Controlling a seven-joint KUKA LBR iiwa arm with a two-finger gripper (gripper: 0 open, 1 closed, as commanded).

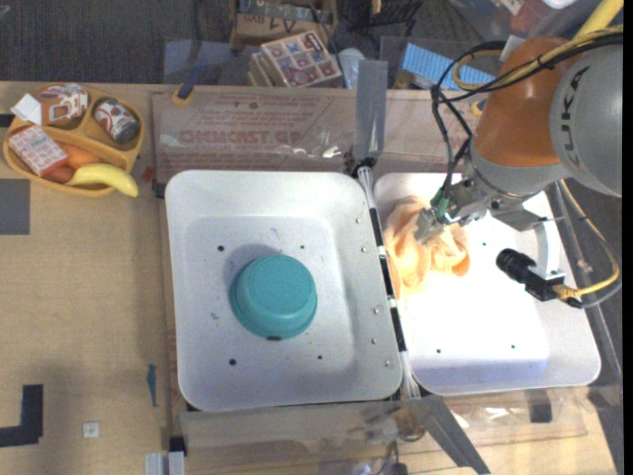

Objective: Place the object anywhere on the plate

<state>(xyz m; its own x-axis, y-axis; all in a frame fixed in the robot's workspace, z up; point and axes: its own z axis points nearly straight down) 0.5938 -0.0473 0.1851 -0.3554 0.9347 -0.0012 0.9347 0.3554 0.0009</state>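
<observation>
Gripper [438,216] over orange object [425,250], right bin [514,364].
Finger state unclear; teal plate [275,296] at left bin [198,265] centre.

Colours on the bench: white, teal, orange, tan.

Both bins were white: the left bin [198,216] speckled with small dark dots, the right bin [495,334] glaring bright. The plate [275,296] was plain teal. The object [420,250] was pale orange and peach, washed out by glare. The arm [554,97] was grey with an orange band. The bench [79,315] was tan wood. A yellow tray [20,156] at the far left carried a yellow banana [104,177] and red-and-white packets.
</observation>
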